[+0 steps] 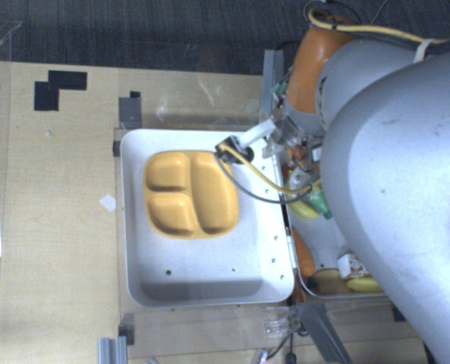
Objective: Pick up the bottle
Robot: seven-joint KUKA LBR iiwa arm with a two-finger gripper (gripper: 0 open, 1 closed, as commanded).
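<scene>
My gripper (291, 152) hangs over the wall between the two bins, at the near-left corner of the right bin (323, 287). The wrist, its white bracket and a looping yellow cable crowd around it. Just below it a small green object (320, 203) peeks out from under the arm; it may be the bottle, but most of it is hidden. The big grey arm (391, 173) with its orange band covers nearly all of the right bin.
A yellow divided plate (190, 194) lies in the left bin (202, 283). In the right bin I see a yellow banana-like piece (304, 210), an orange item (305, 258), a small white box (350, 264) and another yellow piece (361, 284).
</scene>
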